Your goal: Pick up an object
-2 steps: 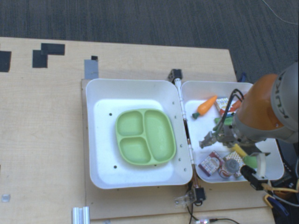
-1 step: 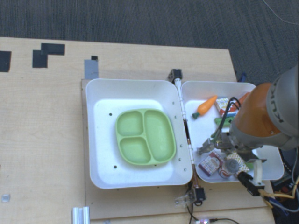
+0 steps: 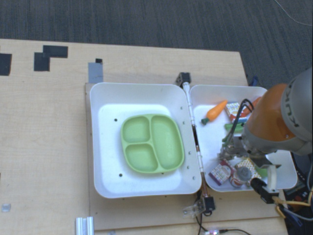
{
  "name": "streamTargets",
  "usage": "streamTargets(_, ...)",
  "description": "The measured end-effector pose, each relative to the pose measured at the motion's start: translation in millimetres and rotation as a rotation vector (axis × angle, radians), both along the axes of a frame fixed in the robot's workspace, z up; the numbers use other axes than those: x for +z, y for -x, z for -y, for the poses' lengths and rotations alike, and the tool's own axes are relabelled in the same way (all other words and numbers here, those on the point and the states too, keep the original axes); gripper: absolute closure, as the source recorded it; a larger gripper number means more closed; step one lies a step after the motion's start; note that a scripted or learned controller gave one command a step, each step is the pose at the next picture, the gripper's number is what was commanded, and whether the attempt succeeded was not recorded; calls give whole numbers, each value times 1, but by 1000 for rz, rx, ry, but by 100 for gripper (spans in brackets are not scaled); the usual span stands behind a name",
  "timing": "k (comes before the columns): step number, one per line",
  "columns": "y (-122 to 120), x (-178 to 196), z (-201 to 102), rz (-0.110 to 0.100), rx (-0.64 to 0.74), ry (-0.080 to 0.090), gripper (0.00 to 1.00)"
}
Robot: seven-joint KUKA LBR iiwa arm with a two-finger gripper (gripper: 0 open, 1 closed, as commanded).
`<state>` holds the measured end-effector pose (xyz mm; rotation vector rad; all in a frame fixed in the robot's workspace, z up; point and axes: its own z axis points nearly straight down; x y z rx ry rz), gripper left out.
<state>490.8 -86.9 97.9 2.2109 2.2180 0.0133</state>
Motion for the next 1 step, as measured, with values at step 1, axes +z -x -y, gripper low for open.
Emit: streamTargets(1, 0, 0, 0, 0, -1, 0, 0)
